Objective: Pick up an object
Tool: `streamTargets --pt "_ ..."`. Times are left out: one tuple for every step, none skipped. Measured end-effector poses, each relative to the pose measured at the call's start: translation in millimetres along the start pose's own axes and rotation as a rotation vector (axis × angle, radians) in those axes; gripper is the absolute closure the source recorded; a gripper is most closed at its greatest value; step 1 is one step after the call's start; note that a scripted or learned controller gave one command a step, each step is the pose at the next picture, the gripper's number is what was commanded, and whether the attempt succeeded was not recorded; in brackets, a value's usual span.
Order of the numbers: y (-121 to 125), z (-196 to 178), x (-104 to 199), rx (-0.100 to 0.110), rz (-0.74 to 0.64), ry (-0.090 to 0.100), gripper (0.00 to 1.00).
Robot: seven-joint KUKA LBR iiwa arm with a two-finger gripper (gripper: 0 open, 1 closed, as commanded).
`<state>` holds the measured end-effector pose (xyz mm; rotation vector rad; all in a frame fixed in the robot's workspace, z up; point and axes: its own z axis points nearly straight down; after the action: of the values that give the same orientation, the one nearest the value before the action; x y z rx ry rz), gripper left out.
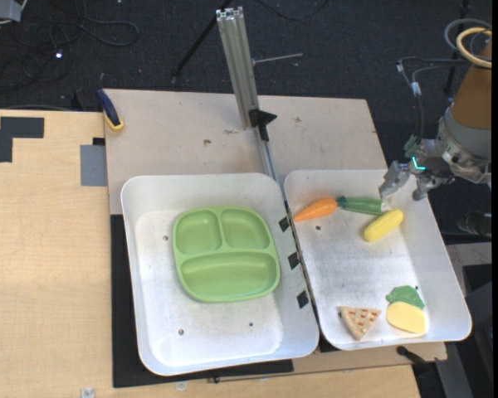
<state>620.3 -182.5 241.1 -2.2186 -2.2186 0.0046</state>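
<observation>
Camera view: the gripper hangs over the far right corner of the right bin, fingers spread with nothing between them, probably poised above a target. Just left and nearer lie the corn cob and the carrot (likeliest picks). Pizza slice and lemon rest near. The left bin carries a green plate.

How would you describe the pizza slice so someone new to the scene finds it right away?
Start at the right-hand white bin, the one without the green plate. Go to its near edge, where the pizza slice lies just left of a yellow lemon with a green leaf. It is the only flat tan wedge with red spots; the carrot and corn lie at the far end.
</observation>
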Motion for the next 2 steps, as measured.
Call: streamTargets --pt "1 -2 0 -0.004 0.0 -0.001 0.0" --pt "3 56 9 0.003 -0.002 0.001 0.0"
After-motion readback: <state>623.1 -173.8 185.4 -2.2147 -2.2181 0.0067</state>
